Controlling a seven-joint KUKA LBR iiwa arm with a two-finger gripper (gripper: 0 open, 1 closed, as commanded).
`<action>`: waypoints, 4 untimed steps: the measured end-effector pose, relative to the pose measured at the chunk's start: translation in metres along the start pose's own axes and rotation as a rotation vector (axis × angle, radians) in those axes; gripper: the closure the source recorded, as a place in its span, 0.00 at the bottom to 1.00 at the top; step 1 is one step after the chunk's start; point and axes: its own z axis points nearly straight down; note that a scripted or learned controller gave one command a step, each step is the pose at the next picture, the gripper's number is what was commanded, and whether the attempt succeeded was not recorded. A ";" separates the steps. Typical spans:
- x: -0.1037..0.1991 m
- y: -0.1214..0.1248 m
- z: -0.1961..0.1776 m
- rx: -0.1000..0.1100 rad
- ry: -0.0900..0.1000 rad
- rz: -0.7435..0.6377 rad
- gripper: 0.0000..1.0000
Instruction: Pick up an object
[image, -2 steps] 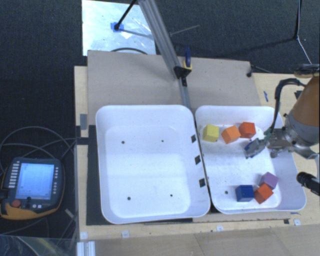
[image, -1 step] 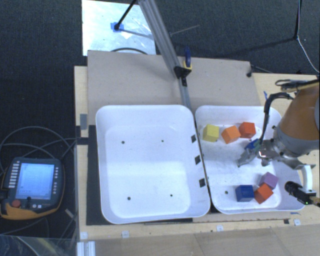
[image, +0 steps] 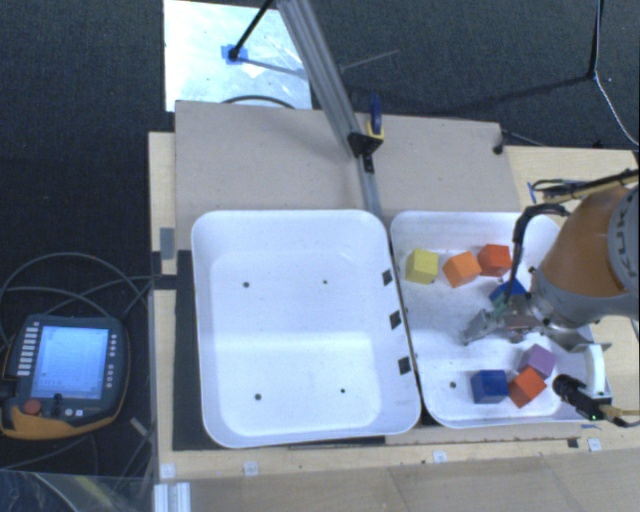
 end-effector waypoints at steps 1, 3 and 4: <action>-0.001 0.002 -0.013 -0.006 -0.002 -0.002 1.00; -0.011 0.003 -0.132 -0.010 -0.004 -0.001 1.00; -0.012 0.005 -0.187 -0.011 -0.004 -0.003 1.00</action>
